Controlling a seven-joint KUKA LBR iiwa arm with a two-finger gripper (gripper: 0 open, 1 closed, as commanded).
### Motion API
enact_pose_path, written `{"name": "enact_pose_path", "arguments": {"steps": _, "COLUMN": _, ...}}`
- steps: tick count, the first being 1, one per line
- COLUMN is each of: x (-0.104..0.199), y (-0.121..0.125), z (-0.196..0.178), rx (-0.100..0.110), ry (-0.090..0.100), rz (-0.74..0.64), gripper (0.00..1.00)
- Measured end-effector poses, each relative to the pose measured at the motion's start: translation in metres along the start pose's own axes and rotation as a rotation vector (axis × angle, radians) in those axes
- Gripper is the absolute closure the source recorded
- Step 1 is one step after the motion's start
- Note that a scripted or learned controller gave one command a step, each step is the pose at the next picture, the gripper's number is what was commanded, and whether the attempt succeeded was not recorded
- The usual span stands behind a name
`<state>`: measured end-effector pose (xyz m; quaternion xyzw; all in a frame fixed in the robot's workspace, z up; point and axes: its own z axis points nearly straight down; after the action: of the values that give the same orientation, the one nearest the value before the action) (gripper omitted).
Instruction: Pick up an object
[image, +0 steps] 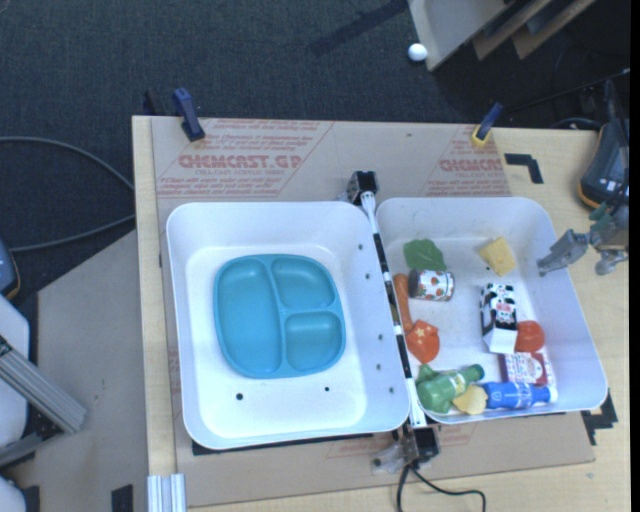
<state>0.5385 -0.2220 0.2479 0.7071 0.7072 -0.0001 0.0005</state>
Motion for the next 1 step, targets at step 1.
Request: {"name": "enact_pose_path", "arguments": {"steps": 1, "x": 0.0316, "y": 0.0481, "z": 0.1058, "rx": 0.002, "ry": 0.002, "rz": -0.001, "gripper": 0.00}}
